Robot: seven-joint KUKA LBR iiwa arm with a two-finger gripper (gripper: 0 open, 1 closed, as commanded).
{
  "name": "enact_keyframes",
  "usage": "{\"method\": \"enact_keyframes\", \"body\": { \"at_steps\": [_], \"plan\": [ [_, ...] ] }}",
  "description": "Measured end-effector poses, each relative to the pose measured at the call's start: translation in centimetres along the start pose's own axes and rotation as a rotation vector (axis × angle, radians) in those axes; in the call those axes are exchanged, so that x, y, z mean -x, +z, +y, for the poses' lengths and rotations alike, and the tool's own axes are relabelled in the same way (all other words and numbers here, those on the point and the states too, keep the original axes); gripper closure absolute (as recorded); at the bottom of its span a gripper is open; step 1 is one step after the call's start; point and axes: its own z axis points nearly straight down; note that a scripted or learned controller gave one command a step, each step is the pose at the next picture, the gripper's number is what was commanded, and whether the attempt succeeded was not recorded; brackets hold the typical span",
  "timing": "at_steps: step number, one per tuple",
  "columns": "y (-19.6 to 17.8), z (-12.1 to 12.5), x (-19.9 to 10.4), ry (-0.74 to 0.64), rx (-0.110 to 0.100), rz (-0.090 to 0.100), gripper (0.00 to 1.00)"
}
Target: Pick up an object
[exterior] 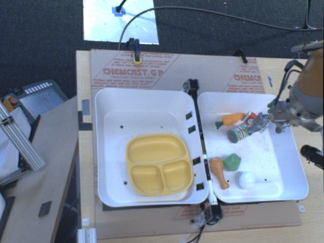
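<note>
Black clamp sits at the near edge of the bench, nearer the camera than the can and a bit to its left in the view. Landmark is the small can with a green label. It lies on its side, tilted, in the far half of the right bin.

Gripper is just right of the can at its upper end, right up against it or touching; contact unclear. Can't tell how wide the gripper is set, and nothing is clearly held. Grey arm runs off right of the can, with its orange band farther right and up.

Orange carrot is just behind the can, close to it. A red piece is behind the can too, near the gripper; what it is can't be made out. Green lump lies in front of the can, apart from it. Tan drumstick is in front and slightly left of the can, just beside the green lump. White ball is farthest in front of the can, near the bin's front wall.

Left of the can, across the black divider strip, is the left bin. It holds a yellow divided tray, lying flat, well apart from the can.
</note>
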Motion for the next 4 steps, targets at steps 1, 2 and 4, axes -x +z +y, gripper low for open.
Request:
{"method": "enact_keyframes", "body": {
  "at_steps": [1, 2, 4],
  "plan": [
    [-0.7, 0.3, 0.0, -0.003, 0.013, -0.002, 0.0],
    [3.6, -0.1, -0.2, -0.001, 0.01, -0.002, 0.0],
    [14.5, -0.2, -0.5, 0.0, 0.008, -0.001, 0.0]
  ]
}}
